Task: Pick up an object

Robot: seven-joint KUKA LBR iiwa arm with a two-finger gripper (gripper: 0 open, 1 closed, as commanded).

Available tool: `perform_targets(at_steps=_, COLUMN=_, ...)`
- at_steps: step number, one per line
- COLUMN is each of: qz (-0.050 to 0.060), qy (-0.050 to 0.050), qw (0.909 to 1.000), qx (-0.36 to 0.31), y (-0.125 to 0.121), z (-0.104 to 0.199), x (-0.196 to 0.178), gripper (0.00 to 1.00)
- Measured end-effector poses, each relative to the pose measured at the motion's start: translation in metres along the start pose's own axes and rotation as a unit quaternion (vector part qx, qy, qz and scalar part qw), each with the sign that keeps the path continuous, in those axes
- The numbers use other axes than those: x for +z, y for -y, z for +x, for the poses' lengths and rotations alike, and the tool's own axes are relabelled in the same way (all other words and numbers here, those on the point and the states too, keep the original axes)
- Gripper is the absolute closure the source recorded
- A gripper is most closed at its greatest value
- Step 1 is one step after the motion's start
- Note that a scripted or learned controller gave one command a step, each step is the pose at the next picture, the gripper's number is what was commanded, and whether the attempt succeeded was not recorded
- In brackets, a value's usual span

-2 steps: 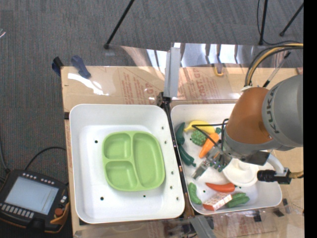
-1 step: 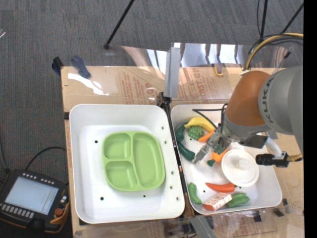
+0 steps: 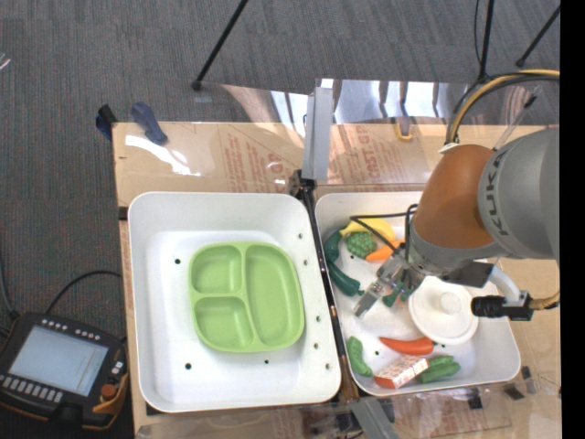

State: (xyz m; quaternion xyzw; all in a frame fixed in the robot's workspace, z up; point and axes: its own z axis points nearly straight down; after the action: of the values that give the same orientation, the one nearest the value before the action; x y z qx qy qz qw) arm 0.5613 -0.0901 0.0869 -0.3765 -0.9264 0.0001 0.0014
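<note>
Arm reaches in from right, wrist bent down over right bin. Gripper fingers spread, pinching nothing, low near toy food

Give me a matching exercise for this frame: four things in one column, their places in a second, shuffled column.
Things:
1. green divided plate
2. red pepper
3. hand
4. handheld screen unit

Places:
A. on the floor at the image's lower left
B. middle of the left bin
C. over the right bin, beside the white round piece
D. near the right bin's front edge

Pairs: 1-B, 2-D, 3-C, 4-A
</note>
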Motion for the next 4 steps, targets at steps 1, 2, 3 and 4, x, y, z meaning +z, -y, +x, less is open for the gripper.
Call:
perform_targets(at_steps=1, qz=-0.001, qy=0.001, qw=1.0000, qx=-0.002, y=-0.032, z=-0.041, x=-0.001, gripper=0.00)
perform_targets(at_steps=2, qz=0.000, qy=0.001, qw=0.9999, qx=0.015, y=0.031, z=-0.028, x=0.000, gripper=0.00)
perform_targets(at_steps=3, qz=0.000, qy=-0.001, qw=0.9978, qx=0.066, y=0.074, z=0.049, x=0.001, gripper=0.00)
perform_targets(at_steps=4, qz=0.000, qy=-0.002, qw=0.9978, qx=0.066, y=0.074, z=0.049, x=-0.008, gripper=1.00)
